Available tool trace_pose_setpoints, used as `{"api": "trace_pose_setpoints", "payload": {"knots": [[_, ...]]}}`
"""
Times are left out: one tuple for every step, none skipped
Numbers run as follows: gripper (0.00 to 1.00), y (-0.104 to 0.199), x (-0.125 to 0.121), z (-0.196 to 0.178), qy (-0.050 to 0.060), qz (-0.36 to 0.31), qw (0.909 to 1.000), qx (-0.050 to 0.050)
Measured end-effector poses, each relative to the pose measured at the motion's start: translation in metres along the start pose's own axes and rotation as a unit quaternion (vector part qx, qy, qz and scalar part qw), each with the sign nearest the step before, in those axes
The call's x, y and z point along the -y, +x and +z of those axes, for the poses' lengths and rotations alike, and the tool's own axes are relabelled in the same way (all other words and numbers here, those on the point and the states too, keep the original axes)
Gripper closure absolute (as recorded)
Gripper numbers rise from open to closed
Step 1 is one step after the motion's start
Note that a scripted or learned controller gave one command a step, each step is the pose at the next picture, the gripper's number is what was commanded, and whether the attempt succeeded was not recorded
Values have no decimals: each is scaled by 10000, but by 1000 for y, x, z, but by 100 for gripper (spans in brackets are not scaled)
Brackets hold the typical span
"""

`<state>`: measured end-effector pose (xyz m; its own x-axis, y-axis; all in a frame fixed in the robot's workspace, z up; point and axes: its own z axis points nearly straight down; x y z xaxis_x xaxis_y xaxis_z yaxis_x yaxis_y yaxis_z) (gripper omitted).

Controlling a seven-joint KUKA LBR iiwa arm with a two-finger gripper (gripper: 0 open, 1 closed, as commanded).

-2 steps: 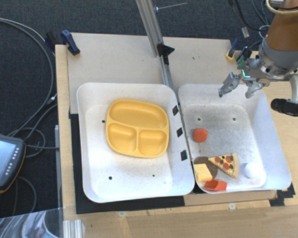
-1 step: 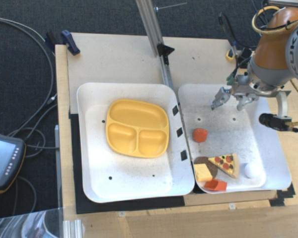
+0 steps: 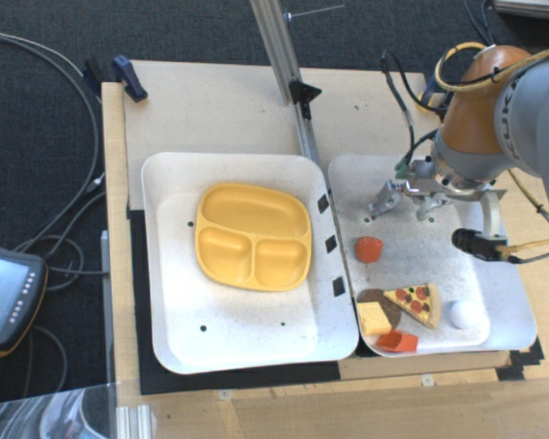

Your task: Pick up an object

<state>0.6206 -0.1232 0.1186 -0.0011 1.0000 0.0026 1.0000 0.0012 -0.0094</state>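
The right bin (image 3: 503, 282) holds several small items. A red round piece (image 3: 369, 249) lies near its left wall. Along the front sit a toy pizza slice (image 3: 414, 303), a white ball (image 3: 465, 315), a yellow block (image 3: 373, 318) with a brown piece (image 3: 382, 297) against it, and an orange-red piece (image 3: 398, 341). My gripper (image 3: 401, 213) hovers over the back part of this bin, just behind and right of the red piece. Its fingers are spread open, with nothing between them.
The left bin (image 3: 165, 337) holds a yellow divided plate (image 3: 253, 236). A metal pole (image 3: 276, 26) slants up from the gap between the bins. Cables run from the arm's wrist down along the right bin's right side. A blue clamp (image 3: 128, 76) sits at the bench's back left corner.
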Motion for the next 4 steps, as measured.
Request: {"api": "trace_pose_setpoints", "payload": {"knots": [[0, 1, 0, 28, -13, 4, 10000, 5], [100, 1, -1, 14, -40, 1, 10000, 1], [100, 8, -9, -46, -89, -7, 10000, 17], [100, 15, -8, -109, -94, -8, 10000, 17]]}}
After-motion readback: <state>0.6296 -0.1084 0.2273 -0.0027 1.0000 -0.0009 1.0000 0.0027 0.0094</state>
